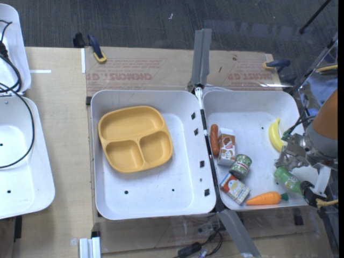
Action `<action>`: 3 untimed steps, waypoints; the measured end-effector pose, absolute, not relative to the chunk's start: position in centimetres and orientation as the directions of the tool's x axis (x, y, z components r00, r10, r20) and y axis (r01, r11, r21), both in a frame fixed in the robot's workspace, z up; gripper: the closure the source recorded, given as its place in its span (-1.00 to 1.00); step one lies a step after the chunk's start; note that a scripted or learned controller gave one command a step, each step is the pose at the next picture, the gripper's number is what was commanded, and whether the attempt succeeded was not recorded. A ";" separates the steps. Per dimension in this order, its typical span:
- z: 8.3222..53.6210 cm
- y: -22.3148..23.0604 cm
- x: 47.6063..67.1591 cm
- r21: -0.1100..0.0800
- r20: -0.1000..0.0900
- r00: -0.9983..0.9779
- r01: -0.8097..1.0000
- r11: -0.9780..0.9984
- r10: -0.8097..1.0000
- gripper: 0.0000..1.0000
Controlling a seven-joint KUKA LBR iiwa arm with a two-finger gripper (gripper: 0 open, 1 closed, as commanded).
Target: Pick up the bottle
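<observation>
We see the grey arm (325, 123) reaching in from the right over the right bin (252, 109), its gripper (290, 153) low by the bin's right wall; we cannot tell how it is set or whether it has hold of anything. The green bottle (289, 180) lies on its side just below the gripper, beside the carrot (264, 199). The left bin (145, 198) holds a yellow divided tray (135, 138). Both bins sit on a wooden bench (59, 69), with dark carpet (161, 9) beyond.
</observation>
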State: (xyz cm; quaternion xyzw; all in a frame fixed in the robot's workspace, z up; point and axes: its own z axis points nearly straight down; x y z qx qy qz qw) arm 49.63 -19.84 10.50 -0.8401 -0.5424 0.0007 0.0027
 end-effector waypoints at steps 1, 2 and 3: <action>20.2 -16.2 50.3 -0.003 -0.002 0.555 0.832 -0.555 0.832 1.00; 25.4 -20.5 50.6 -0.002 -0.003 0.344 0.939 -0.344 0.939 1.00; 25.4 -20.5 50.6 -0.003 -0.003 0.343 0.939 -0.343 0.939 -1.00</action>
